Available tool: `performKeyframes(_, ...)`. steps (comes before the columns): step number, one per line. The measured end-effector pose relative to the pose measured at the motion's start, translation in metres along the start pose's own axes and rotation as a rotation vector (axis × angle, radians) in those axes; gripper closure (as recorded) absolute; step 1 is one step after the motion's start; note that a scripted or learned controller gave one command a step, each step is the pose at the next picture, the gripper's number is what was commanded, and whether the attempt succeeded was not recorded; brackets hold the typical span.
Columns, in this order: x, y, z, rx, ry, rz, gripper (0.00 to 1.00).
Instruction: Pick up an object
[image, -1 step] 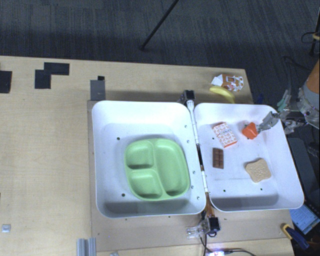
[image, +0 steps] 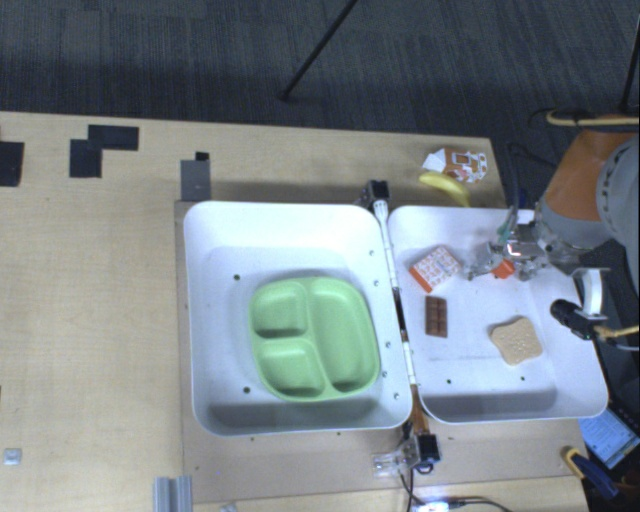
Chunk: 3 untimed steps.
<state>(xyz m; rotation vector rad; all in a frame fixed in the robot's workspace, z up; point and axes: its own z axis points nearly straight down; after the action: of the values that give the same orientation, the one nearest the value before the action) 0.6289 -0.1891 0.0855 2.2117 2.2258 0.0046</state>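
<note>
Two shallow white bins sat side by side on the pale wooden tabletop (image: 90, 300). The left bin (image: 215, 250) held a single item: a green divided plate (image: 312, 337) with three compartments, lying flat near the bin's middle and slightly toward its near wall. Nothing lay in any of the plate's compartments.

The right bin (image: 570, 385) carried several small things. A small box with a red-and-white pattern (image: 435, 267) lay in the bin's far-left part. Just nearer the camera from it lay a dark brown rectangular bar (image: 436, 316), apart from the box. To the right of the bar, toward the bin's middle, rested a tan, toast-shaped piece (image: 516, 341). A small orange-red object (image: 506, 267) sat at the far side of the bin, right under the gripper.

The arm reached in from the right, its orange band (image: 580, 180) showing above the wrist. The gripper (image: 508, 255) was lowered over the far part of the right bin, at the small orange-red object, to the right of the patterned box. Whether its jaws stood wide or narrow, or clasped that object, could not be told from this view.

Beyond the bins, on the tabletop behind the right bin, lay a yellow banana-like item (image: 443, 185) beside a small white-and-orange packet (image: 460, 163).
</note>
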Motion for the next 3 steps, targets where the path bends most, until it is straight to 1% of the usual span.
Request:
performKeyframes(1,0.000,0.001,-0.011,-0.002,-0.001,-0.004,1.00)
performKeyframes(2,0.055,0.028,-0.114,-0.002,0.000,0.000,1.00)
performKeyframes(3,0.054,0.027,-0.113,0.001,0.000,0.000,0.00)
